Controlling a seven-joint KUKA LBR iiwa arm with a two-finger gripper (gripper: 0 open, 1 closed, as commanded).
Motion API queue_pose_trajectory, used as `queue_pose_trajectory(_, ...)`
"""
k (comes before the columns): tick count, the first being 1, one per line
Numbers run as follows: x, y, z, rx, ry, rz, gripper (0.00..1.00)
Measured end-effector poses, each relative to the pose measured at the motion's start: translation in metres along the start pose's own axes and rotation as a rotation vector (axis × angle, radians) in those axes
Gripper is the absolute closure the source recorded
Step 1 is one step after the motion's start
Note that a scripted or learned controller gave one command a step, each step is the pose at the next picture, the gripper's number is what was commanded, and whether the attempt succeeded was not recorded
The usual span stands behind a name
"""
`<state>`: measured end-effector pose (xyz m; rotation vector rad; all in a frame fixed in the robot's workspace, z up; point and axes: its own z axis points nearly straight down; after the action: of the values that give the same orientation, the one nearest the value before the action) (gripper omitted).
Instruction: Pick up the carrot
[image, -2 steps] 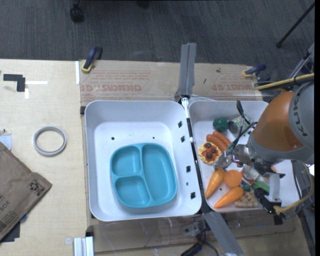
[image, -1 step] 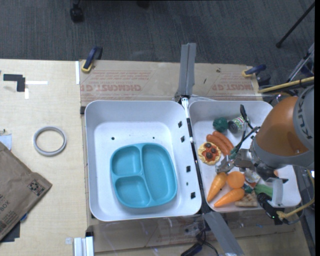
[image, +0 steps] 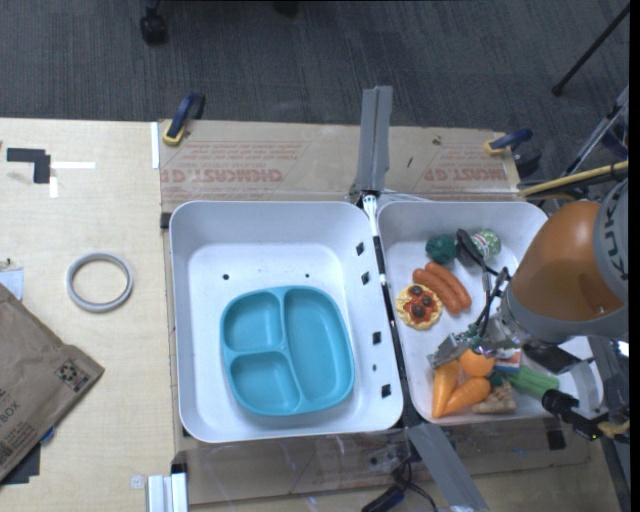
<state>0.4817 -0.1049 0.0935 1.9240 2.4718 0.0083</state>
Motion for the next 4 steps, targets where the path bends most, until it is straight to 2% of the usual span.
queue_pose_trajectory(1, -0.001, 0.004, -0.011, -0.01, -0.002, 0.003, 1.0)
queue_pose_trajectory(2, 0.07, 0.015, -0.096, 0.014, 0.003, 0.122, 1.0)
queue_pose_trajectory(3, 0.07, 0.015, -0.096, 0.014, 0.003, 0.122, 0.0)
queue_pose_trajectory(4, 0.017, 0.001, -0.096, 0.014, 0.002, 0.183, 0.0)
